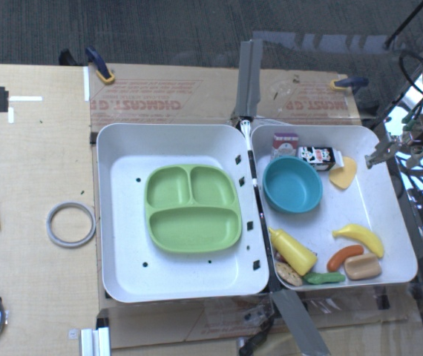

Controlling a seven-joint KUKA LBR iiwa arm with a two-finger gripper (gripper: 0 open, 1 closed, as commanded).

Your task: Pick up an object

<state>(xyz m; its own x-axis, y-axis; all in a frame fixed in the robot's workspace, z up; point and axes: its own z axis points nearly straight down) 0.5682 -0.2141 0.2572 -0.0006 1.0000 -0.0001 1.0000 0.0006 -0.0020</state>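
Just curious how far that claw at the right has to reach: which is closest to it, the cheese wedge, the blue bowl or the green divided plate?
From the claw at the right bin's far right edge:
1. Cheese wedge, just left of it in the right bin.
2. Blue bowl, further left, same bin.
3. Green divided plate, in the left bin.

Green divided plate [193, 208], blue bowl [293, 185], yellow banana [360, 238], black-and-white patterned carton [317, 156], white bins [115, 221].

- Left bin [115, 221] holds a green divided plate [193, 208].
- Right bin [389, 221] holds a blue bowl [293, 185], banana [360, 237], yellow bottle [293, 249], and possibly a sausage [343, 256].
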